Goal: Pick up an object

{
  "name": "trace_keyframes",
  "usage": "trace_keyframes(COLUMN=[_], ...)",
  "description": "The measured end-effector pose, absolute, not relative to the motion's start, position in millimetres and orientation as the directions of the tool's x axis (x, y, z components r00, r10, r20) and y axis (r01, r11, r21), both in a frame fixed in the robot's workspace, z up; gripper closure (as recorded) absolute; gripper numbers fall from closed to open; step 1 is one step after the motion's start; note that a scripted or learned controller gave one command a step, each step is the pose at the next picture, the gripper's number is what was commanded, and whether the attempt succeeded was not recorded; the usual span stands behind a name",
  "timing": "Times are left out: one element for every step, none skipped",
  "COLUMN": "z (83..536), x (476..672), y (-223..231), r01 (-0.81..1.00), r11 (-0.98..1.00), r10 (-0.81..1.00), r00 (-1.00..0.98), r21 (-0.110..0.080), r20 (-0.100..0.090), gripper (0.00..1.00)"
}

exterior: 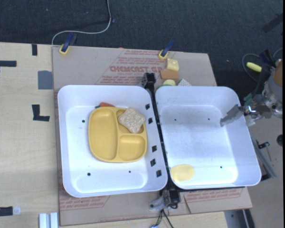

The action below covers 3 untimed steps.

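a wooden desk [19, 141] is standing on dark carpet [190, 18], carrying two white bins [66, 127], one yellow tray [104, 137]; the hand [230, 118] is hovering, grip unclear.

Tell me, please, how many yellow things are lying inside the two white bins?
2: a divided yellow plate in the left bin, and a pale yellow disc near the front edge of the right bin. The plate may hide more underneath.

Arm enters from right edge, wrist low; end effector [231, 117] angled left and downward, holding nothing visible.
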<state>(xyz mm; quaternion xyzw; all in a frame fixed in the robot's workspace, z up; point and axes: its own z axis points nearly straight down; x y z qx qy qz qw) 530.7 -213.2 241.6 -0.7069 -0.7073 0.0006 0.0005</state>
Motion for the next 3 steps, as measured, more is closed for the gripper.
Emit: trace_keyframes(z=[171.6, 95.9, 190.5], x=[669.5, 583.2, 648.1], y=[-202.3, -143.4, -71.0], r01=[1.0, 1.0, 1.0], r11=[0.008, 0.002, 0.011], r10=[1.0, 1.0, 1.0], r00=[-0.008, -0.002, -0.011], r21=[0.004, -0.015, 0.011], r20=[-0.002, 0.006, 0.001], gripper=[0.0, 0.0, 0.0])
